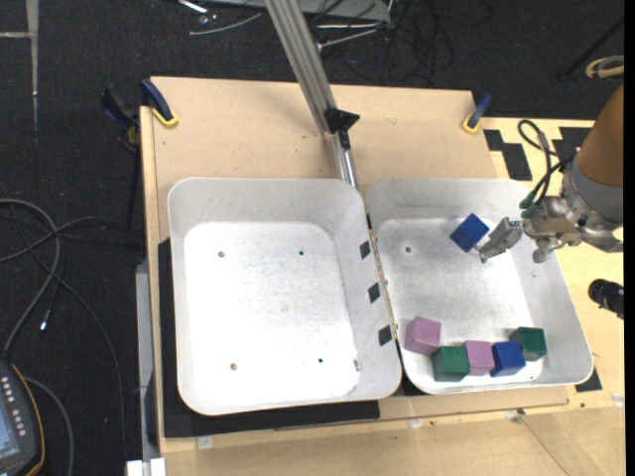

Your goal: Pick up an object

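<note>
A blue cube (pixel 469 232) lies in the upper part of the right bin (pixel 556 296). My gripper (pixel 518 249) hovers just to its right, open, with nothing between its fingers. The left finger (pixel 495 242) is right next to the cube's right side; whether they touch I cannot tell. Along the bin's near edge sit a pink cube (pixel 423 334), a green cube (pixel 449 362), a second pink cube (pixel 479 356), another blue cube (pixel 507 357) and a dark green cube (pixel 531 342).
The left bin (pixel 198 216) adjoins the right one along a shared rim with black clips (pixel 378 291). A slanted metal pole (pixel 308 58) rises behind the bins. Clamps mark the bench's far corners.
</note>
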Action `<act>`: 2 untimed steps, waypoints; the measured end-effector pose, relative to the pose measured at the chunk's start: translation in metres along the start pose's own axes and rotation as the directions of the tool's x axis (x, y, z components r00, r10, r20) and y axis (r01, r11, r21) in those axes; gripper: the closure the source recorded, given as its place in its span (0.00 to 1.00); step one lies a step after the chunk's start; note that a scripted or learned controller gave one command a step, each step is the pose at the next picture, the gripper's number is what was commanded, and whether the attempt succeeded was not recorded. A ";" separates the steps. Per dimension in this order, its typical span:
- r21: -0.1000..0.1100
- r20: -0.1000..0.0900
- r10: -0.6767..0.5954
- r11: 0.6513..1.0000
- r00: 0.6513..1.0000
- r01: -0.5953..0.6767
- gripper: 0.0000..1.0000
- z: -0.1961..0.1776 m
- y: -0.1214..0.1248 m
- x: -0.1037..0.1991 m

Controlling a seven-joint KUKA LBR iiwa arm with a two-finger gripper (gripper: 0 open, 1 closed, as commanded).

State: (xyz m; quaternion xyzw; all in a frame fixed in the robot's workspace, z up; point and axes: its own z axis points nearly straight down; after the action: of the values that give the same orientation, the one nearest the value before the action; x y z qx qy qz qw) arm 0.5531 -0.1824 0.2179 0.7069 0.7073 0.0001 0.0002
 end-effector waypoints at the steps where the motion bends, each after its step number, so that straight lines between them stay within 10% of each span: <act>1: 0.007 -0.002 -0.003 1.000 1.000 0.003 0.00 0.100 0.030 0.006; 2: -0.003 0.001 -0.005 1.000 1.000 0.005 0.00 0.123 0.091 0.025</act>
State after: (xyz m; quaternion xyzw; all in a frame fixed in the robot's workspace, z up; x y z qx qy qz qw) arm 0.6442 -0.1577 0.0948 0.7052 0.7090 0.0008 0.0017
